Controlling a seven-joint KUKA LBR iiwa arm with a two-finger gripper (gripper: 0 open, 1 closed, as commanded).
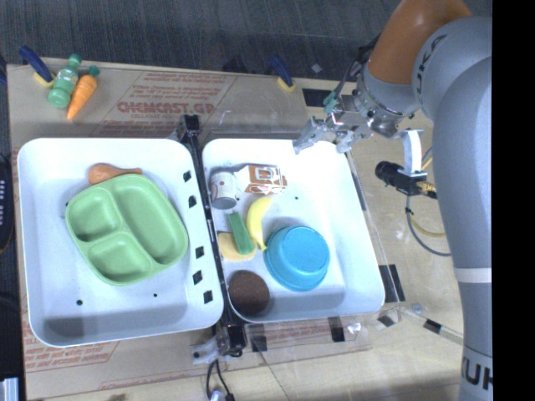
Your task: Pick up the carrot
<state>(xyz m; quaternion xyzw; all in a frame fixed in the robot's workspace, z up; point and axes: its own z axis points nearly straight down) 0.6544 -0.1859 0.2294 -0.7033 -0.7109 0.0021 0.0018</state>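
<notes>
The carrot [81, 95], orange with a green top, lies on the cardboard beyond the left bin's far left corner, outside both bins. It rests against a green toy bottle [62, 87]. My gripper [323, 139] hangs over the far rim of the right bin [355, 215], well to the right of the carrot. Its fingers stand open with nothing between them.
The left bin [42, 249] holds a green divided plate [125, 226] and an orange-brown piece [111, 173]. In the right bin are a can [222, 189], a small carton [264, 177], a banana [257, 214], a green stick [242, 234], a blue bowl [298, 257] and a brown ball [248, 291].
</notes>
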